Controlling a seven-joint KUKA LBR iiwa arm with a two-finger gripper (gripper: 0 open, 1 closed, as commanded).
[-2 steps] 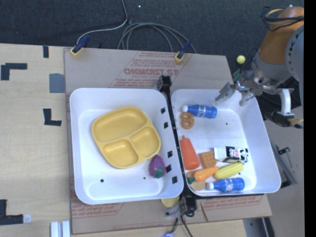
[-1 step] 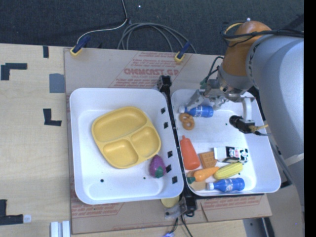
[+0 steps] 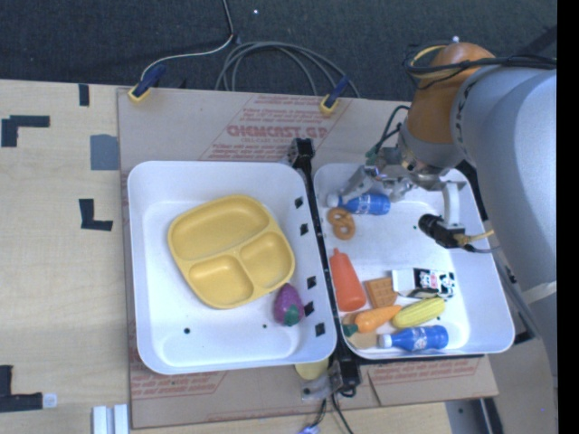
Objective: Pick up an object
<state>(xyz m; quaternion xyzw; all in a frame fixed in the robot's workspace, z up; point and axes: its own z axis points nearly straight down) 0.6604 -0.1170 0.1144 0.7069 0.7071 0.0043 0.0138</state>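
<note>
1. Gripper (image 3: 369, 184) hangs upper right of centre, just over a blue bottle (image 3: 369, 205) in the right bin (image 3: 488, 287)
2. Its grip cannot be judged
3. Best descend straight, clear of the pretzel (image 3: 341, 223)

red "CHEMCAST GP" print, cardboard sheet (image 3: 262, 134)

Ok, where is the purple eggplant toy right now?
In the camera view, the purple eggplant toy lies in the left bin, near its lower right, just beside the lower right corner of the yellow divided plate.
</note>
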